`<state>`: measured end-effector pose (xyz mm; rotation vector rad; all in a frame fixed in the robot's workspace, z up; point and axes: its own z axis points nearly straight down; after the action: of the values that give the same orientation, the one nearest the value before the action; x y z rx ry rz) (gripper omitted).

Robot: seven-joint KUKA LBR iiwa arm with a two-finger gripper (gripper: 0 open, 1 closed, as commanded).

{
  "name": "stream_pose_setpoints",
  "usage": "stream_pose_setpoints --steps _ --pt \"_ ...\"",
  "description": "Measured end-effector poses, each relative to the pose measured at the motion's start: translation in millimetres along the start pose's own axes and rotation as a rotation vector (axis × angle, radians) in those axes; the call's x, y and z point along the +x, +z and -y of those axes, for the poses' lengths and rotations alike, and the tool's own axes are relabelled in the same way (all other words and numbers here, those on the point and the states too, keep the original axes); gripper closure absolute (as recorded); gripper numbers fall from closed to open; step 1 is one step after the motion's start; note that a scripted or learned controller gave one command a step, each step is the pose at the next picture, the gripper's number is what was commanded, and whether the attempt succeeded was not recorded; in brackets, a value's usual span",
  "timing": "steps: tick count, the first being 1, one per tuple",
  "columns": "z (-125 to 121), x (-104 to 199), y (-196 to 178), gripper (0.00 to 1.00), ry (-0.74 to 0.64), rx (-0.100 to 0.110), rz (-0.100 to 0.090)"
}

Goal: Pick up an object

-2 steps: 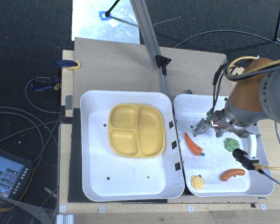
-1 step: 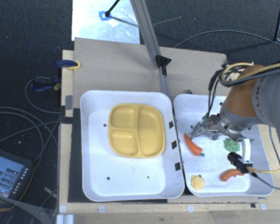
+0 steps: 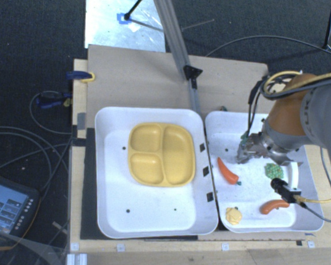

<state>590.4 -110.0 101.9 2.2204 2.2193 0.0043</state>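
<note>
The right bin holds several small items. An orange-red chili pepper lies near its left side. A green leafy piece rests toward the right, and an orange sausage-shaped piece lies near the front right. A pale yellow lumpy item sits at the front. My gripper hangs low over the bin's middle, just up and right of the pepper and left of the green piece. Nothing shows between its fingers.
The left bin carries a yellow divided tray in its upper half. A grey pole slants across the bench's back. Cables and a handheld pendant lie on the floor at the left.
</note>
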Motion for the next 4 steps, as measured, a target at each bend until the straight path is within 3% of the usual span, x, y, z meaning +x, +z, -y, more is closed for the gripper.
stream_pose_setpoints --steps 3,4 --pt "-3 -5 -174 1.0 -0.007 -0.006 0.002" --pt "0 45 -158 1.0 -0.011 0.003 -0.001"
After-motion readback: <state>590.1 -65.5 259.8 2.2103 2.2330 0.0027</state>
